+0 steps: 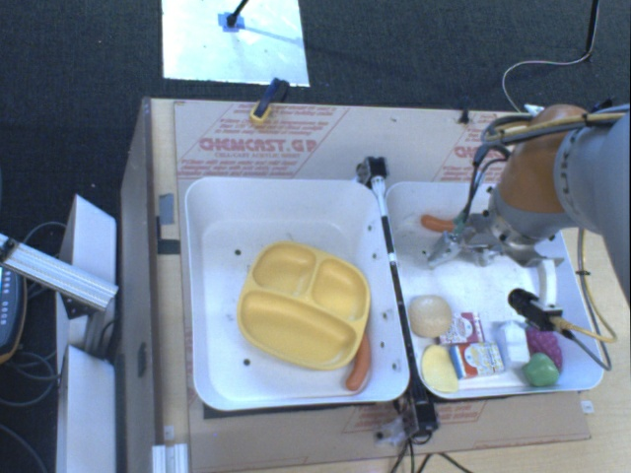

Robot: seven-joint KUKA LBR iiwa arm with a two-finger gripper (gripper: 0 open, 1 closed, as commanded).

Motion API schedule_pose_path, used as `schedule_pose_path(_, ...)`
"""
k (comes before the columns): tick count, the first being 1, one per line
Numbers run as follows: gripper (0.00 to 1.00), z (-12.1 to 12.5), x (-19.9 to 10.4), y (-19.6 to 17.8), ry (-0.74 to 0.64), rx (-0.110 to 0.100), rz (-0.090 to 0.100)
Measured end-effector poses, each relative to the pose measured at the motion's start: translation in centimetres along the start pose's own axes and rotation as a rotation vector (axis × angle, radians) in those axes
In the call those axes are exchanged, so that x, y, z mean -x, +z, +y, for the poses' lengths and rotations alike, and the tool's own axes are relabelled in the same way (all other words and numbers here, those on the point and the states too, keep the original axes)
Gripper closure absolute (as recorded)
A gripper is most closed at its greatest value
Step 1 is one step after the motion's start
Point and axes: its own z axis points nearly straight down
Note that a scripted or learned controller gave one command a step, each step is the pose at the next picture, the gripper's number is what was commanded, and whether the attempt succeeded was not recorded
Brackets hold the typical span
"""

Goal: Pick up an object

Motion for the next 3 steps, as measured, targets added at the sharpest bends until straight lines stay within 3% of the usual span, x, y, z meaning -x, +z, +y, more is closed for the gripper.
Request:
schedule_pose_path(1,0.0,5.65,-2.13,-0.06,0.0,0.001,0.001)
schedule_pose_path(2,0.0,6.45,-2.32,0.13,0.003,-0.015,0.0)
schedule_pose_path(3,0.0,6.44,-2.81,0.16,0.003,-0.015,-0.001)
